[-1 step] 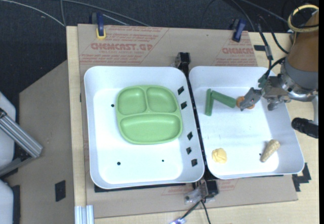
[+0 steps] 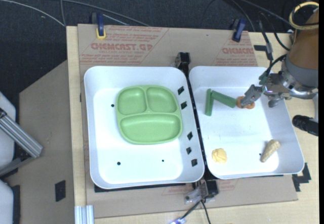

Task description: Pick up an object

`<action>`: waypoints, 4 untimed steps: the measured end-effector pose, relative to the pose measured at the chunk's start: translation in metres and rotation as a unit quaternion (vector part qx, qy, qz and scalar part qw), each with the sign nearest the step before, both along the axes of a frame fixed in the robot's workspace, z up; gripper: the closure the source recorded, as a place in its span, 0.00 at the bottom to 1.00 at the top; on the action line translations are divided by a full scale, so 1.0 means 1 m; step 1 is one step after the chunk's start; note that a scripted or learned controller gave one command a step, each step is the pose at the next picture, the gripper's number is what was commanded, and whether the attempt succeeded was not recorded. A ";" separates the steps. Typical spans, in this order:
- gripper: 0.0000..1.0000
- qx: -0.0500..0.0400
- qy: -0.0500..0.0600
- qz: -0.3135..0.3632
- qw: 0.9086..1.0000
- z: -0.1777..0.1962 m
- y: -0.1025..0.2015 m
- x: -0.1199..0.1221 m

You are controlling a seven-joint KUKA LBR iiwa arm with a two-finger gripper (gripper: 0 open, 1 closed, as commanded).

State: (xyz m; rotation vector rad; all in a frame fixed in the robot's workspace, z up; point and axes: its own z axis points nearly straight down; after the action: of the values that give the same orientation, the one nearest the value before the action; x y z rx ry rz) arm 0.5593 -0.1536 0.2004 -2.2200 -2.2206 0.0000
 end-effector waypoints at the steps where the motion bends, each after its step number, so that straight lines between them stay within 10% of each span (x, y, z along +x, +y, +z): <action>1: 0.00 0.001 0.002 0.000 1.000 -0.043 0.001 -0.004; 3: 0.00 0.001 0.001 0.000 1.000 -0.117 0.002 0.005; 4: 1.00 0.000 0.000 0.000 1.000 -0.104 0.002 0.005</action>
State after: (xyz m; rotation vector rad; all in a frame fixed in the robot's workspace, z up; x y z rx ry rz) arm 0.5647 -0.1520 0.0961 -2.2199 -2.2205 -0.0013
